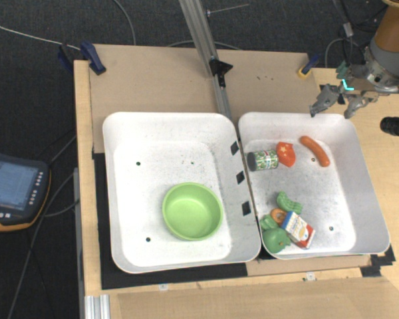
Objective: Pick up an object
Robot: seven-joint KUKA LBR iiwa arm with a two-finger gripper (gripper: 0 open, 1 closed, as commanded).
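My gripper hangs above the far edge of the right bin, its two fingers spread open with nothing between them. Just below it in the bin lies an orange sausage-shaped toy. Left of that sit a red toy and a small dark can with a green label, lying on its side. At the bin's front are a green toy, a small red and white packet and a green round piece, crowded together.
The left bin holds a light green bowl. A metal pole slants across the back of the bench. Blue clamps sit at the bench's far corners. A handheld pendant lies off the bench at left.
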